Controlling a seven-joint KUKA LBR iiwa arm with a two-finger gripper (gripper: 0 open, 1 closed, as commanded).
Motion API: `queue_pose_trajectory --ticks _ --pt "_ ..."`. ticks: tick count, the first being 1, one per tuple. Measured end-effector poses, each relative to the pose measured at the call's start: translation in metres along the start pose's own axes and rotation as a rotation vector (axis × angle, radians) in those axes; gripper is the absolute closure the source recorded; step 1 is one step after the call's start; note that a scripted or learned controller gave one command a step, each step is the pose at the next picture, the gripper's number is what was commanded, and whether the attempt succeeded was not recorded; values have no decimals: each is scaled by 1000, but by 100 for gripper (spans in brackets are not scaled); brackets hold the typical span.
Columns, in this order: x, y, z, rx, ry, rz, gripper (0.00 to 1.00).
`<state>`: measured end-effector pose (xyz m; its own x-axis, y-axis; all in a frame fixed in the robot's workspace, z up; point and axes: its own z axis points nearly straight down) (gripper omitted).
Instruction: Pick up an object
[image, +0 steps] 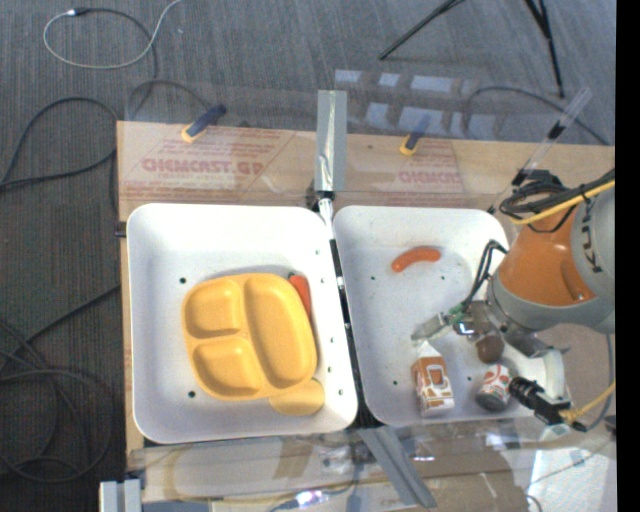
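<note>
Two-finger gripper (462, 325) positioned low in right white bin (400, 390), above small orange-white carton (432, 385); finger state cannot be determined.

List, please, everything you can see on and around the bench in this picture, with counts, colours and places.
White bins: 2, side by side on the bench; left bin, right bin.
Divided tray: 1, yellow, in the left bin.
Orange item: 1, partly hidden at the tray's right edge.
Pale yellow item: 1, under the tray's lower right corner.
Sausage: 1, orange, upper part of the right bin.
Small carton: 1, white and orange, lower right bin.
Small can: 1, white and red, right of the carton.
Clamps: 2, blue and yellow, on the cardboard behind the bins.
Cables: several, black, on the grey floor.
Arm: 1, grey with orange band, over the right bin.
Gripper: 1, above the carton and can.
</note>
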<state>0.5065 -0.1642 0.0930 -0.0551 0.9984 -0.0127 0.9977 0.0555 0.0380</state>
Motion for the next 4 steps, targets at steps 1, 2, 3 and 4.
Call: queue_pose_trajectory --ticks 1,2,3,4 --pt "33 -15 1 19 6 37 0" --pt "34 -15 -7 23 9 37 100" --pt "34 -16 -7 23 9 38 0" --pt "37 70 5 25 9 -81 0"
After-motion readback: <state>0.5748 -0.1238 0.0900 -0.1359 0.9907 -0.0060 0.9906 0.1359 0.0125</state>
